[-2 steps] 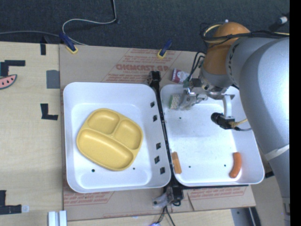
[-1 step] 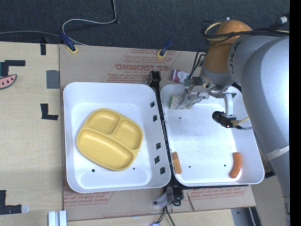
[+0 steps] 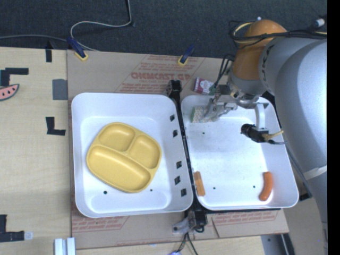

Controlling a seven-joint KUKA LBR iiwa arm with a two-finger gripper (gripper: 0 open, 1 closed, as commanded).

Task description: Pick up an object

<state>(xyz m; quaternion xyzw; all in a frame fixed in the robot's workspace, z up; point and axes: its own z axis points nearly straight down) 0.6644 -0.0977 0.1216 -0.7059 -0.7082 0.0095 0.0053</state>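
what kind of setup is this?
Likely a robot lab pick-and-place bench: two white bins clipped on taped cardboard, toy items such as a yellow divided plate, and a cable trailing behind.

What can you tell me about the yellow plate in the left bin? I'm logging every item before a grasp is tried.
The yellow plate is a rounded, divided dish with three sections: one long one along its lower left and two smaller ones toward the upper right, split by raised ridges. It looks like smooth matte plastic. It lies flat, right side up, turned at a slant, near the middle of the left bin. Only the bin floor touches it.
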